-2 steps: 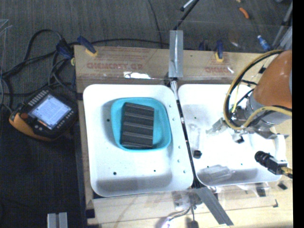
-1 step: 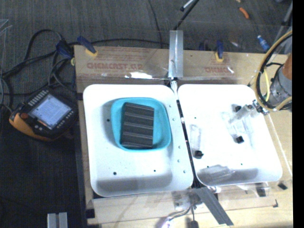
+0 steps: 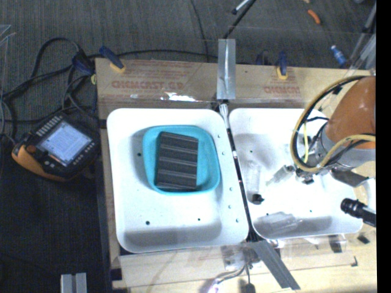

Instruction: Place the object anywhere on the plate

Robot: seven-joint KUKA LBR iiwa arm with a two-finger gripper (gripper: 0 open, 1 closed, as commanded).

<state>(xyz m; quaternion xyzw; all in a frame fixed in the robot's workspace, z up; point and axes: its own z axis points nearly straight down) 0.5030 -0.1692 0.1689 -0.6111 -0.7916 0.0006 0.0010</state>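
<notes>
Nearest to me, at the front edge of the bench [image 3: 153, 267], a grey metal bracket [image 3: 276, 268] sticks out at an angle below the seam where the two white bins meet. Just behind it, the left bin [image 3: 125, 218] holds a blue plate [image 3: 211, 163] set toward its far half. The object [image 3: 178, 161], a dark grey ribbed block, lies flat on that plate, well inside the rim, with blue showing all round it.

To the right, the right bin [image 3: 342, 223] has a small dark bit [image 3: 257, 198] lying near its left wall. Some pale, see-through stuff lies near its front wall, too blurred for me to make out. The arm [image 3: 355, 118] reaches in over this bin from the right, its orange band uppermost and yellow and black cables looped around the wrist. The gripper [image 3: 291, 173] hangs low above the bin floor, well apart from the plate and the block. Whether it is released or clenched I cannot tell from here; nothing is seen caught in it.

Farther back, a wooden board [image 3: 159, 84] runs behind both bins, with a blue clamp [image 3: 110, 57] at its left end, a yellow clamp [image 3: 281, 72] toward the right, and an upright metal post [image 3: 226, 66] between them. Beyond, on the dark floor to the left, a control pendant [image 3: 61, 145] with a lit screen rests among black cords.
</notes>
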